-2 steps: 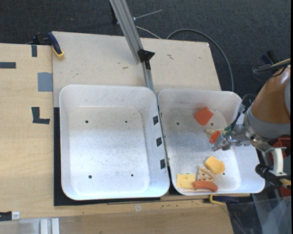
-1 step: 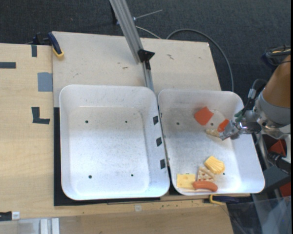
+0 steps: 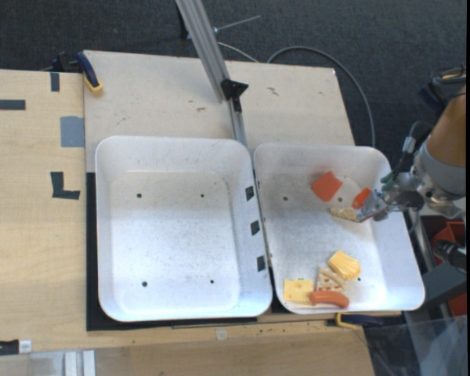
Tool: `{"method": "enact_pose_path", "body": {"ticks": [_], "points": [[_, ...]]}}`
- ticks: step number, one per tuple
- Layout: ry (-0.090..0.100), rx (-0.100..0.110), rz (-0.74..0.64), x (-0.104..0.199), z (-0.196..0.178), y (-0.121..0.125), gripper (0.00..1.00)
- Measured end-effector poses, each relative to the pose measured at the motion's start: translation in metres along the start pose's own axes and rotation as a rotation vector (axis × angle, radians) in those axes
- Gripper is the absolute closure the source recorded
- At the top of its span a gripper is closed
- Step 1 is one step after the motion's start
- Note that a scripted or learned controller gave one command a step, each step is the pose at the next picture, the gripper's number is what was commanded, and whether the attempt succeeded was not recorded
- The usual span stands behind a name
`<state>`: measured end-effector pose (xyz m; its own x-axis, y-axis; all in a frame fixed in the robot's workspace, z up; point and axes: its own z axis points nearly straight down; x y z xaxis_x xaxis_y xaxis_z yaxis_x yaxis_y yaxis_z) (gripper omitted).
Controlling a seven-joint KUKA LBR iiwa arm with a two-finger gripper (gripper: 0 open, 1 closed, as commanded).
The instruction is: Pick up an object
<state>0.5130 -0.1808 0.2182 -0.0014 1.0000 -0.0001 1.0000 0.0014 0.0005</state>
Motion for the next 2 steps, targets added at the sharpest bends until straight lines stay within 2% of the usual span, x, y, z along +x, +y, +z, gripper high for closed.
{"method": "enact_pose_path", "body": {"ticks": [1,2], "points": [[0.002,0.003,-0.004,0.054,0.009,0.000,1.00],[0.002,0.001,-0.006,0.109,-0.004,-0.003,1.00]]}}
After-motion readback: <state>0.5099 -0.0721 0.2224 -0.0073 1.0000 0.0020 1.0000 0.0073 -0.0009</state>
